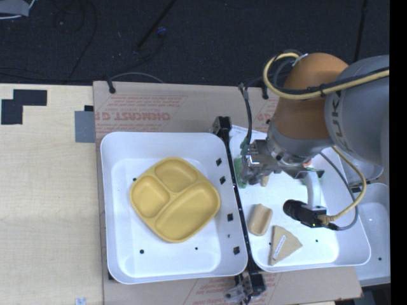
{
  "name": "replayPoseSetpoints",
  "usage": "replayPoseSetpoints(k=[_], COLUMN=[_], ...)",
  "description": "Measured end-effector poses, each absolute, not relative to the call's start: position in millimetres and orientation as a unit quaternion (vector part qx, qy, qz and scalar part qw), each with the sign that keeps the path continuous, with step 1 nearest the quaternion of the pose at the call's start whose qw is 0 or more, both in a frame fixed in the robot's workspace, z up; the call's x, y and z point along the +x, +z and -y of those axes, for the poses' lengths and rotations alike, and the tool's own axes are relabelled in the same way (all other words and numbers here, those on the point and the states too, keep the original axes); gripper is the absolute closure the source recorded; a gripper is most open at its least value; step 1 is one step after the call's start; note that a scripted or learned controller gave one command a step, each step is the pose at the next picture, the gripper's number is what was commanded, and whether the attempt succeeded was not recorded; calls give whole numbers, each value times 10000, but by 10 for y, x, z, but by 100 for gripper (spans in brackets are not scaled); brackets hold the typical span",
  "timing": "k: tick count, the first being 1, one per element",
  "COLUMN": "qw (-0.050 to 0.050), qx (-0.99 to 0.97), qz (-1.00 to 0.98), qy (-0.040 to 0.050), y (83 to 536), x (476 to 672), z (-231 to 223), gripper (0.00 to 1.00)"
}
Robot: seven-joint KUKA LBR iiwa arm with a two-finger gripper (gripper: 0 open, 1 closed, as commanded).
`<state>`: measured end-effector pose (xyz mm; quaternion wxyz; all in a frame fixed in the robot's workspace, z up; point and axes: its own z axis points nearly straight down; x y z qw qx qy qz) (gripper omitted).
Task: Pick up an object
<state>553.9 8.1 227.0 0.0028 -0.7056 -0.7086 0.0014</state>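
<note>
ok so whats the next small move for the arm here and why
Probably a short shift toward the camera, then down: the gripper sits near the right bin's left wall, above the tan block and the wedge, with nothing seen between its fingers. The block lies closest.

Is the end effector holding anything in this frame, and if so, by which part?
Cannot be told. The end effector sits low over the right bin's left edge. The two tan pieces lie apart from it.
</note>
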Motion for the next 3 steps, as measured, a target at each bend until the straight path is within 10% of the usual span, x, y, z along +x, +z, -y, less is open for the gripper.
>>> replayPoseSetpoints(k=[2, 3], qw=[15, 9], qx=[-7051, -7065], qz=[7091, 7078], qy=[8, 13], y=[2400, 2400], x=[5406, 5409], z=[-1070, -1048], gripper=[100, 0])
